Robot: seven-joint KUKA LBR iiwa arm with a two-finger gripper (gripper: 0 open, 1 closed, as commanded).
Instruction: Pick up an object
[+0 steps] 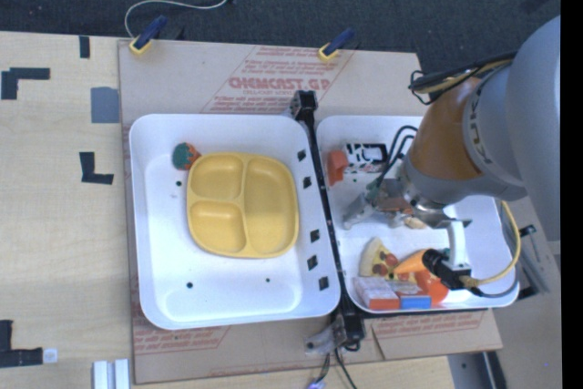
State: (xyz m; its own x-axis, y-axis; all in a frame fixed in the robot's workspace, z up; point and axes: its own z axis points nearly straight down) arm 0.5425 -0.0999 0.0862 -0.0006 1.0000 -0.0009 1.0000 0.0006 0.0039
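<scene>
The bench is carrying 2 white bins side by side, with a black divider [314,196] running between them. In the left bin [155,223] a yellow plate [243,203] with 3 compartments is lying near the middle, and a small red and green toy [185,156] is sitting just beside the plate's far left corner. The arm [492,132] is reaching down into the right bin [496,291], and its gripper [387,200] is hanging low over the bin's middle; I cannot tell how it is set. A pizza slice [375,258] is lying near the bin's near edge, beside a carrot [414,267] and a red packet [387,294]. An orange block [337,165] is lying by the divider.
</scene>
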